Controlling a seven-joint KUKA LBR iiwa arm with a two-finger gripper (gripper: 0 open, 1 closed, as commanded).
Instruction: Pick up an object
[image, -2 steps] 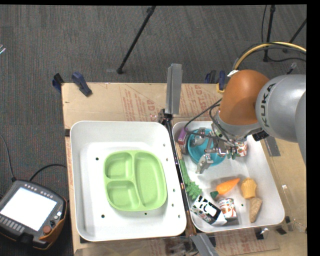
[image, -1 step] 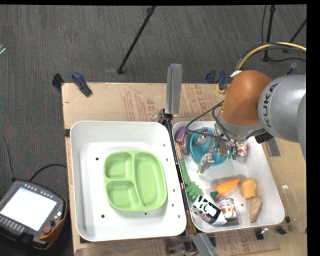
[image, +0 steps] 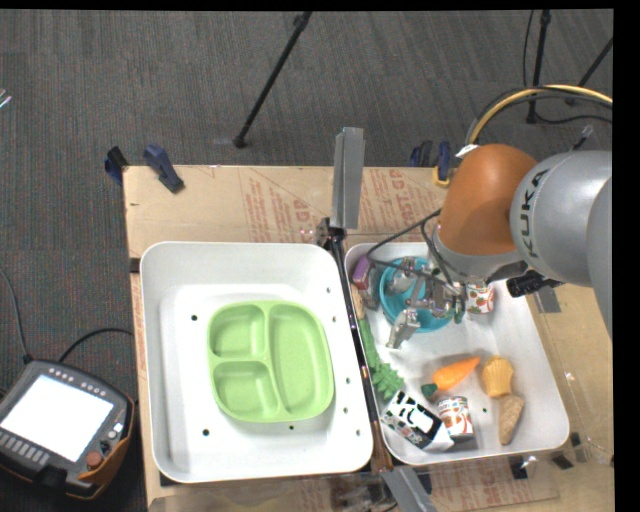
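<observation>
1. From my remote station, I see the arm reaching into the right bin (image: 545, 400), its gripper (image: 415, 310) low over the blue bowl (image: 405, 300) at the bin's far left corner.
2. I cannot tell how the jaws stand: the metal wrist parts blur together over the bowl, and nothing is plainly caught between them.
3. The pick, in my judgement, is not yet done. Every candidate object lies on the bin floor: a toy carrot (image: 455, 372), a ridged yellow piece (image: 498, 377), a tan piece (image: 510, 418) near the front wall, a small can (image: 457, 417) and a black-and-white carton (image: 412, 418).
4. The left bin (image: 170, 400) bears a green divided plate (image: 270, 360), well apart from the gripper.
5. What remains, as I read it: close on one object, probably the bowl or something in it, and lift it off the tabletop's bin.
</observation>
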